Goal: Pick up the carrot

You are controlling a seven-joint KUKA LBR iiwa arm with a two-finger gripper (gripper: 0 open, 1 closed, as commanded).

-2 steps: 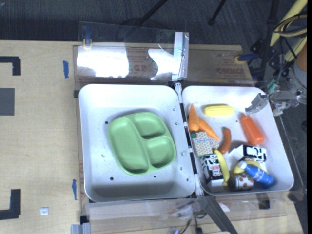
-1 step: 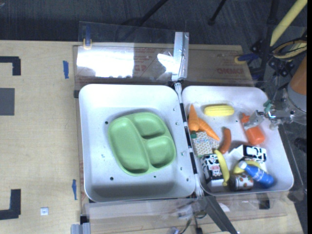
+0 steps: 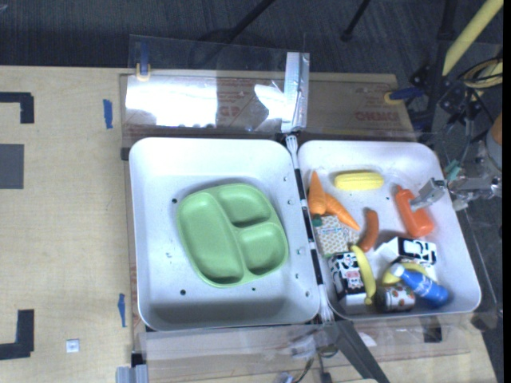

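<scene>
The tool [image 3: 437, 188] sits at the right edge of the right bin [image 3: 463, 250], a grey metal piece reaching in from the right side of the frame; whether it is wide or narrow I cannot tell, as its tip is small and blurred against the bin wall; nothing is seen held in it. Just beside it, toward the bin's middle, lies an orange cup-like object [image 3: 415, 214], tilted, its upper end near the tool. The carrot [image 3: 323, 200] lies well apart from the tool, on the far left side of the same bin, against the wall that meets the left bin [image 3: 152, 214]; its thin end points up and away from the camera, and a second orange piece spreads from its lower part toward the bin's centre. Behind it lies a yellow corn cob [image 3: 358, 182]; just beside its lower right lies a brown sausage [image 3: 370, 227], tilted; below the carrot rests a patterned card [image 3: 331, 231]. Nearer the camera sit a banana [image 3: 365, 271], a black-and-white carton [image 3: 345, 276], another black-and-white block [image 3: 417, 250], and a blue-and-white bottle [image 3: 421, 284] beside a small can [image 3: 398, 298]. The left bin holds a green divided plate [image 3: 231, 231]; both bins rest on the pale wooden surface [image 3: 64, 214].
</scene>
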